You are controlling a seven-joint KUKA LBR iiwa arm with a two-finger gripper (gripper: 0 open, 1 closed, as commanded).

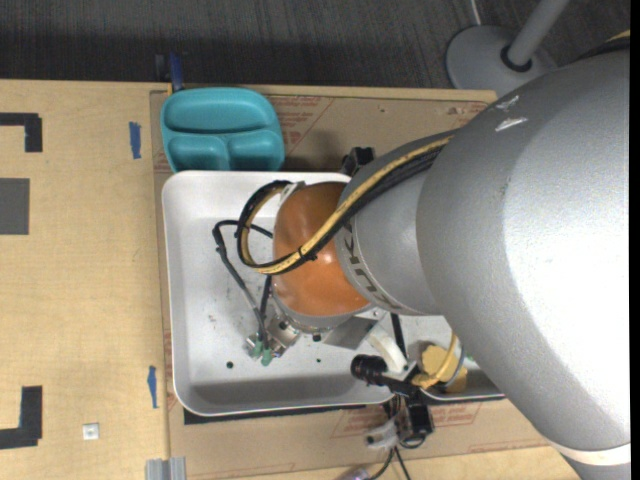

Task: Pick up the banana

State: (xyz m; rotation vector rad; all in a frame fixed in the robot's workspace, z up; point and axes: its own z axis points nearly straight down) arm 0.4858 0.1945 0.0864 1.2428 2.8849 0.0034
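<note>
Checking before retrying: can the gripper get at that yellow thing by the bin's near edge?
Probably not yet. The gripper sits low in the white bin, apart from the yellow thing, possibly the banana, which lies partly under the arm. It would likely have to lift and shift.

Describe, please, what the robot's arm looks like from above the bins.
The arm is thick, rounded and pale grey, narrowing to a glossy orange band above the wrist. Black and yellow cables loop beside that band. Below it sits a small metal hand with a green fleck.
</note>
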